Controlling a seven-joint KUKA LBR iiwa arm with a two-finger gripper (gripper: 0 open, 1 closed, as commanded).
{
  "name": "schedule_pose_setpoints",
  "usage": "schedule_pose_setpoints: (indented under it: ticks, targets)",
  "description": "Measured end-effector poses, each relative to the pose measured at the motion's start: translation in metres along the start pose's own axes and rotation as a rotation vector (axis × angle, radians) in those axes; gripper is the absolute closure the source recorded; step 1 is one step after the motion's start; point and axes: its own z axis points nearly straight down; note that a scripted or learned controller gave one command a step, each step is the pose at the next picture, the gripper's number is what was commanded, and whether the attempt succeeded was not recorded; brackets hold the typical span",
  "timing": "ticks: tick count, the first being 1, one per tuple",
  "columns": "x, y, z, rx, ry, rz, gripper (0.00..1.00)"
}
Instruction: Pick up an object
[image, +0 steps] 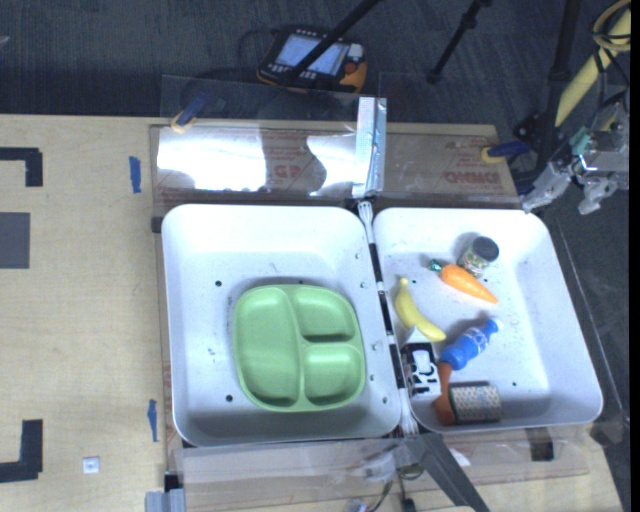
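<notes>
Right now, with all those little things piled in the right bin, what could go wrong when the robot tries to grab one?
The banana, blue bottle and carrot lie close together, so closing fingers might catch two items or knock one aside. The grater sits against the right bin's near wall, leaving little room for fingers. The gripper hangs beyond the bin's far right corner, so it has a long approach to line up.

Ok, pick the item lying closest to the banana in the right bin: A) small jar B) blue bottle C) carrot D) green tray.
B: the blue bottle lies just right of the banana's lower end, nearer than the carrot.
</notes>
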Motion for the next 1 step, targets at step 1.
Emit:
schedule_pose_setpoints:
  ticks: [1]
  targets:
    - [0.0353, 0.0013, 0.0894, 0.000, 0.000, -0.185, 0.00]
